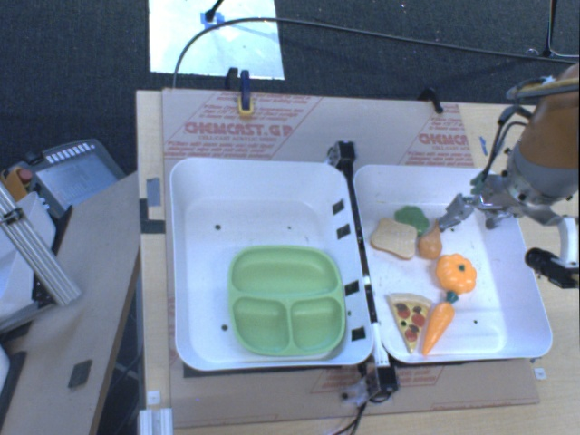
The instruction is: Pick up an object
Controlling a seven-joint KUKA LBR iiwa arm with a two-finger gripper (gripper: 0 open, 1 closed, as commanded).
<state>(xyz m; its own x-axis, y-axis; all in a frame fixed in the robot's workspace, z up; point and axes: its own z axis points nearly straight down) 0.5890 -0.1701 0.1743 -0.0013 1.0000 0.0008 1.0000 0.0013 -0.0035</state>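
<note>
1 fixed camera looks down at a slant — both white bins (263, 175) in frame.

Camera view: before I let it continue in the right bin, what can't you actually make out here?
- Gripper: small and blurred; whether it is open or shut cannot be told.
- Arm: cut off by the right edge.
- Green piece: partly covered by the bread slice and the small orange item; its kind is unclear.
- Small orange item: too small to identify.
</note>
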